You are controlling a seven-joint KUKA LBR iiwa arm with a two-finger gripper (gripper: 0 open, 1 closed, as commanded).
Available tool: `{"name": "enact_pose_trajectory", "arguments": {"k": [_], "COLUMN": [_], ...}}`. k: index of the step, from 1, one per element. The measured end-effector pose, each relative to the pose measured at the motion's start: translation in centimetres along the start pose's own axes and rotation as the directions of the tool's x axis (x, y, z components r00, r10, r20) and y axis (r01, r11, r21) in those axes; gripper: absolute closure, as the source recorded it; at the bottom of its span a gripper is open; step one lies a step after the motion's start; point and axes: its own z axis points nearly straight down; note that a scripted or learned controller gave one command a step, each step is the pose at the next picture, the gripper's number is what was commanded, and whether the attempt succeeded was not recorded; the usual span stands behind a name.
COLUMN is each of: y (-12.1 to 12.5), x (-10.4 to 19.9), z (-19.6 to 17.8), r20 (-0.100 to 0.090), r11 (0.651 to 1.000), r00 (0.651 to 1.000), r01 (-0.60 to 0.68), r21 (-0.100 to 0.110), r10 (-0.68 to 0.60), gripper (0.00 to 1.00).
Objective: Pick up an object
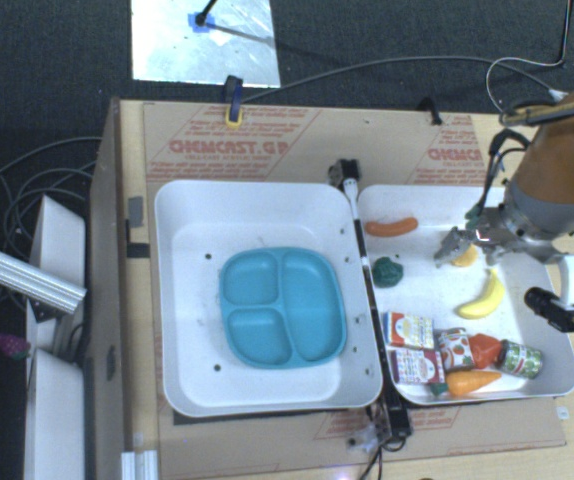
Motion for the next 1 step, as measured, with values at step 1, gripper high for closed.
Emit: {"name": "enact_pose_trajectory", "arguments": {"k": [1], "y": [-0.02], "x": [-4.51], "z": [1.46], "r20": [0.002], "r11": [1.000], "r00": [1.000], "r01": [-0.002], "r21": [-0.002], "r10": [0.002], "gripper": [0.00]}}
